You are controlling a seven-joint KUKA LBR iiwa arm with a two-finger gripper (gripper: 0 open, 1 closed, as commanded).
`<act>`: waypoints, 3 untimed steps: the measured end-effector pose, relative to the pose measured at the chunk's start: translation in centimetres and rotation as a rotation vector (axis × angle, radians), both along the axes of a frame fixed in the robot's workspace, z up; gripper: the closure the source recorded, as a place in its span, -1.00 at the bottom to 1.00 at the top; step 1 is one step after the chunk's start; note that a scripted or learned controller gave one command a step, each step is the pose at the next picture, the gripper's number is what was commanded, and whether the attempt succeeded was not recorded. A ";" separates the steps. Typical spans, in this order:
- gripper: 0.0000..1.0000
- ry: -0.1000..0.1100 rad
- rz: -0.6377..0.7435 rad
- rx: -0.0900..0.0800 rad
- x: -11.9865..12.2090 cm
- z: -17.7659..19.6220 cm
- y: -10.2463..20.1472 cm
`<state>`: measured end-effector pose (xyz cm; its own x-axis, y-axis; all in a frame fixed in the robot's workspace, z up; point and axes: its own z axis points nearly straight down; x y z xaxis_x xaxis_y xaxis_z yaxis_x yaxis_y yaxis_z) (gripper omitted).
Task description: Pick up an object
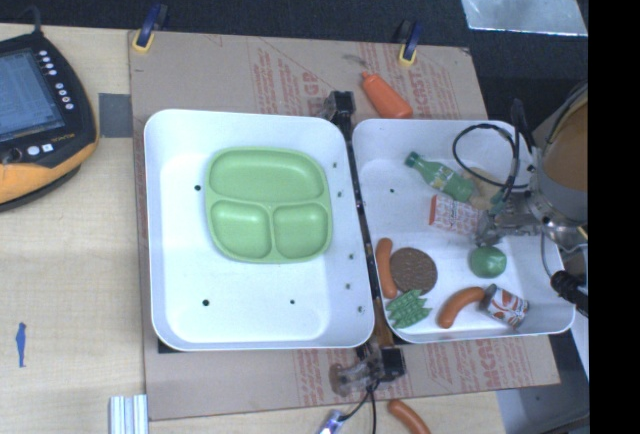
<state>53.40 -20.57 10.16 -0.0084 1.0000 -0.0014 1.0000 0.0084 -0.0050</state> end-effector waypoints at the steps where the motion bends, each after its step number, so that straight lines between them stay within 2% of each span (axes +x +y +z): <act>1: -1.00 0.000 0.001 0.000 0.0 0.0 0.0; 2: -1.00 -0.002 -0.002 0.001 -5.8 -1.0 1.8; 3: -1.00 -0.002 0.000 0.001 0.0 -0.5 5.2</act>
